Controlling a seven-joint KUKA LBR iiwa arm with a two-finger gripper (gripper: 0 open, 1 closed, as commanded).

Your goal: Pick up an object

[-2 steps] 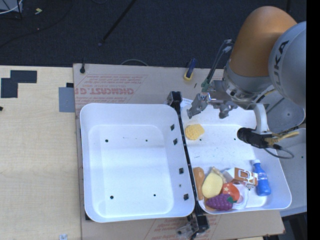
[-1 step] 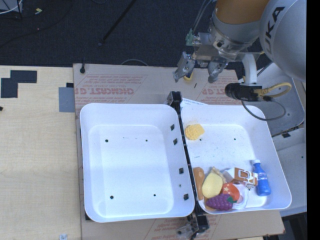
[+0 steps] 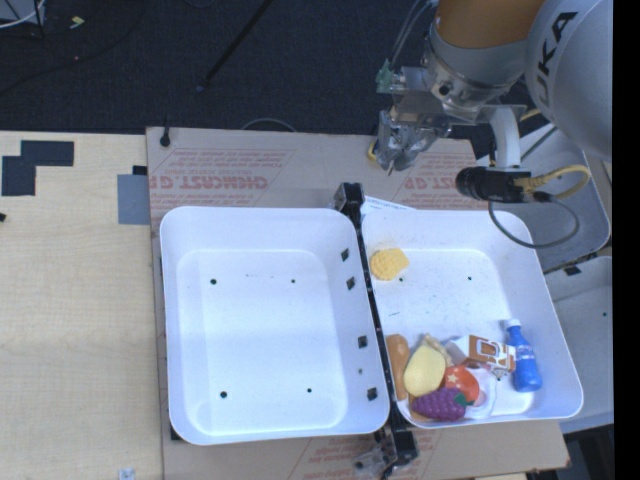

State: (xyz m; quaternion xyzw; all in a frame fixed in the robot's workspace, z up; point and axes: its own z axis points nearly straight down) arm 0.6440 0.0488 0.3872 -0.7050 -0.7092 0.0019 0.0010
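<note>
Left bin: a shallow white plastic bin [image 3: 190,268] lay on the cardboard.
Right bin: a matching shallow white bin [image 3: 555,318] sat just beside it, their inner rims touching.
Base sheet: a brown cardboard sheet with red print [image 3: 250,173] lay under both bins.
Bench top: a pale wooden bench surface [image 3: 70,318] carried dark grey rectangular patches [image 3: 130,198].
Background: black floor [image 3: 200,38].
</note>
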